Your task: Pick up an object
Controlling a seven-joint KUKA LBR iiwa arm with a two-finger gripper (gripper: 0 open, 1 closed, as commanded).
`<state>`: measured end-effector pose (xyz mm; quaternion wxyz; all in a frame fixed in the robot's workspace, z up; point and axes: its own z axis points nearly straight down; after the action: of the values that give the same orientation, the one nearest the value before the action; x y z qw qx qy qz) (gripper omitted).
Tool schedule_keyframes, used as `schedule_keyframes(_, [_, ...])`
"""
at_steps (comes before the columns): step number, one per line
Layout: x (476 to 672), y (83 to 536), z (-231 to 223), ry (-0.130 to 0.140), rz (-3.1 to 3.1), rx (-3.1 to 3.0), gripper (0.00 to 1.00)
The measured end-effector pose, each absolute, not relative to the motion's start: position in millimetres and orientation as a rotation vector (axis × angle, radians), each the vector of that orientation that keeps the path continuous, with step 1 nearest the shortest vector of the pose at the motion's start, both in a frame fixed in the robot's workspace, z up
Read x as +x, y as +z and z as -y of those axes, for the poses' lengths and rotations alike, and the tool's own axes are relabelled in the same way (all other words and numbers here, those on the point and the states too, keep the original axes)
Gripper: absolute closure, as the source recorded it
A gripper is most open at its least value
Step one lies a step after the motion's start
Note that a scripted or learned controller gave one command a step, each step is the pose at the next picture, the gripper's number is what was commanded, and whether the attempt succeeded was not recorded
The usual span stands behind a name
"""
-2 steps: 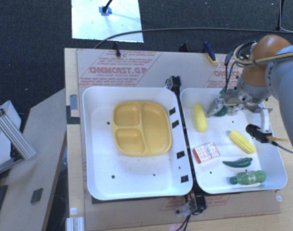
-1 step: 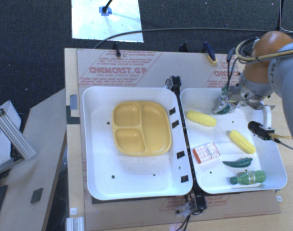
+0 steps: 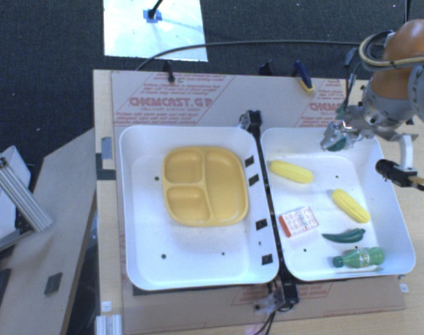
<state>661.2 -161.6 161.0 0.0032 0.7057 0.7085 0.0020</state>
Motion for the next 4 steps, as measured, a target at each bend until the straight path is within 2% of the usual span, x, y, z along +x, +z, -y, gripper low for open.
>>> schedule_keyframes(1, [663.3,215.6,171.9,0.006,-2.218,2.215,1.00])
schedule_keyframes(2, [664.6,233.6,171.7,0.004,-2.224,2.213,1.00])
schedule_keyframes(3, [663.8,242.7,117.4,0.004,-2.231,2.210,1.00])
schedule_keyframes(4, [653.4,250.1,63.8,0.004,-2.233,2.210,1.00])
